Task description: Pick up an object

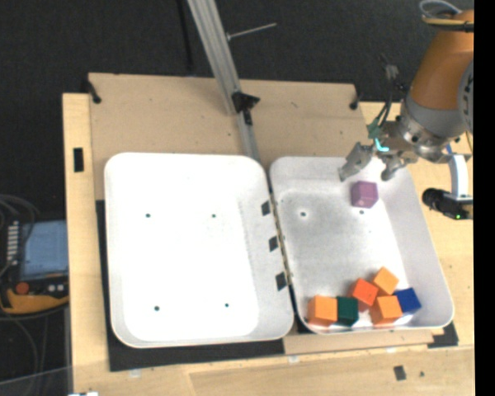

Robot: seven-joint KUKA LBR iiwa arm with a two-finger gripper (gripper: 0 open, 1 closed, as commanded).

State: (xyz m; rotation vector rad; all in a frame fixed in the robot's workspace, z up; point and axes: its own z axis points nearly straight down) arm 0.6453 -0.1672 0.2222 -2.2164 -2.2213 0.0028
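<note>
Overhead, the gripper (370,162) hangs with its 2 fingers (351,164) spread apart, holding nothing, over the right bin (425,246) near its 12 o'clock rim. A matte purple cube (364,193) lies just below them with bare floor around it. Orange, green and blue blocks (363,301) crowd the 6 o'clock edge.

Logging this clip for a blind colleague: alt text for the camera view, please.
The grey arm's gripper, jaws open, hovers above a small purple block in the right white bin; orange, green and blue blocks cluster at that bin's near edge. The left white bin sits alongside.
</note>
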